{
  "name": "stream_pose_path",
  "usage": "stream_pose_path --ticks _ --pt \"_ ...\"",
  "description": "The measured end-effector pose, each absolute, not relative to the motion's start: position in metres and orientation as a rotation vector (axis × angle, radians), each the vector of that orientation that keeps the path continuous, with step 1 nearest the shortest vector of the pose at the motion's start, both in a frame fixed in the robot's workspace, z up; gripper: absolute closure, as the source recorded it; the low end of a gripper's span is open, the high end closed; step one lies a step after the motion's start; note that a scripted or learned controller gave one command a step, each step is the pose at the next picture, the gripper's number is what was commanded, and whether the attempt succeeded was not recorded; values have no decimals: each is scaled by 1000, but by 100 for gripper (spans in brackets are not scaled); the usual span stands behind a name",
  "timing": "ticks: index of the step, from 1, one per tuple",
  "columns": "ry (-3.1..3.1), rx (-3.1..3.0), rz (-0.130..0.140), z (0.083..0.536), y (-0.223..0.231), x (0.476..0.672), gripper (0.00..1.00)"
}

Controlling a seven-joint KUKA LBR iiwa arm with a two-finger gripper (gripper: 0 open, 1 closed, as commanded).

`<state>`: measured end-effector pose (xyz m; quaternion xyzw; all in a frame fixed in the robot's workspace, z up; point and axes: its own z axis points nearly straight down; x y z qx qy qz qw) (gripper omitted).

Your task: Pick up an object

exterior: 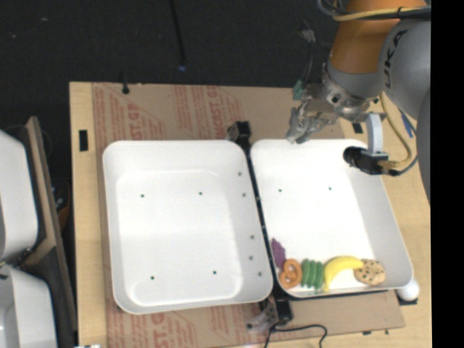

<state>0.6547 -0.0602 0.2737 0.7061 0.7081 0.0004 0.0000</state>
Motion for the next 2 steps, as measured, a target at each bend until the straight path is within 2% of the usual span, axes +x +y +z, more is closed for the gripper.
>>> stream_pose_path --ticks 1,2 --pt "2226 2218 2 273 -2 659 100" --pt "2226 2219 -1 251 48 661 100"
